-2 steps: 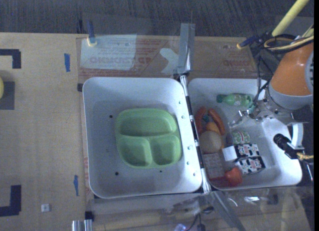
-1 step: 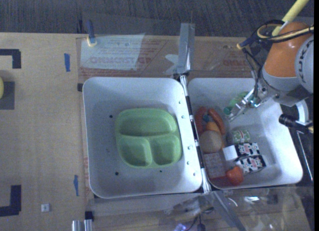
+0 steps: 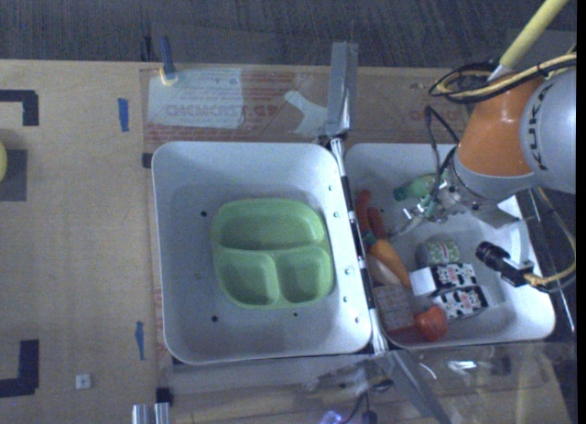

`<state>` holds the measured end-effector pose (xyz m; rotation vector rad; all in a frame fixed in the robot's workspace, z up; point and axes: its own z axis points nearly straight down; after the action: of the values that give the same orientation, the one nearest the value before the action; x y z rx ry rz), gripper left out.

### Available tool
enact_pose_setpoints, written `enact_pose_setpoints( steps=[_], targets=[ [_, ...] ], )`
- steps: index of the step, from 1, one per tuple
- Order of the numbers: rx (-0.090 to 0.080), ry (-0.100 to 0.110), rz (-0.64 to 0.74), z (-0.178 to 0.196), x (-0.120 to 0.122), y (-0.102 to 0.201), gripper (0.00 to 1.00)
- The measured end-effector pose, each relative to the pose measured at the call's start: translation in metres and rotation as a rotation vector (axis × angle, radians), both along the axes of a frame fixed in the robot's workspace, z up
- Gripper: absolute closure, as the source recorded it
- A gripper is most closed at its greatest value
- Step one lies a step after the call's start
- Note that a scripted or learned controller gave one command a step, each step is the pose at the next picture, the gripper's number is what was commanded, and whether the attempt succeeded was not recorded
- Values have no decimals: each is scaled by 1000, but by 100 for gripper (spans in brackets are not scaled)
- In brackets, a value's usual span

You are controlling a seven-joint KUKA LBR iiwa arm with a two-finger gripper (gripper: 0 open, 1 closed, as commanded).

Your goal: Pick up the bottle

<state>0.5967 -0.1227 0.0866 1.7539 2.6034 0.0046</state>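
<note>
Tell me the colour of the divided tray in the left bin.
Light green; the divided tray shows clearly in the camera view, inside the left bin.

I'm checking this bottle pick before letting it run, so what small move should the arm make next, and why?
Probably a short descent toward the green bottle at the back of the right bin. The end effector sits right beside it, partly hidden under the wrist, and no bottle shows between its tips. I can't tell how the bottle lies, so go slowly.
</note>
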Motion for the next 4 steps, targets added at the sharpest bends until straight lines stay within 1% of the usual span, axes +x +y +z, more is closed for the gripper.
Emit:
enact_pose_setpoints(
  steps=[1,2,3,4],
  targets=[
    [7,75,233,-6,53,-6,0],
    [-2,1,231,100,21,33,0],
    [-2,5,187,10,27,4,0],
    [18,63,130,3,60,-22,0]
  ],
)
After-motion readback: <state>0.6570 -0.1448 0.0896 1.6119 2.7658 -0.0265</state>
